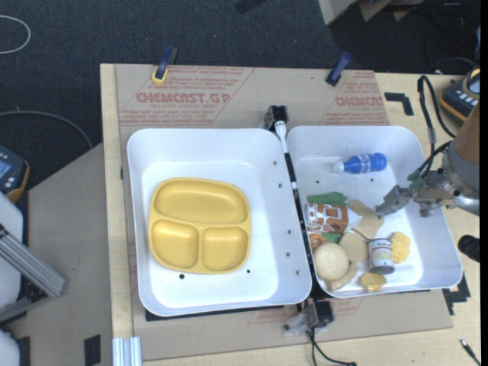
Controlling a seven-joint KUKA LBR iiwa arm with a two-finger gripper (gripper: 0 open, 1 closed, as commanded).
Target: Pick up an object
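Light falls evenly and brightly from above, so the two white bins [217, 147] read almost blown-out along their rims while the dark floor [114, 14] around the desk [252, 90] stays dim. Shadows are soft and short, with a faint one beneath the yellow tray [200, 223]. The frame is low in resolution and slightly soft, and the small items in the right bin blur together.

Tray [200, 224] in left bin [145, 151], bottle [361, 163] — right bin [412, 139]
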